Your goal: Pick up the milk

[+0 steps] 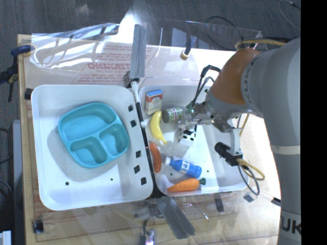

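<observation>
The milk (153, 100) is a small white carton with an orange-red label, standing at the back left corner of the right bin (225, 180). My gripper (187, 132) hangs low over the middle of that bin, to the right of and nearer than the carton, apart from it. A clear bottle with a green band (173, 115) lies on its side between the gripper and the milk. A yellow banana (156, 127) lies just in front of the carton.
A blue bottle (184, 166), a carrot (184, 186) and an orange-red piece (156, 157) lie at the front of the right bin. The left bin (46, 188) holds a blue divided plate (93, 133). A black cable (230, 154) trails from the wrist.
</observation>
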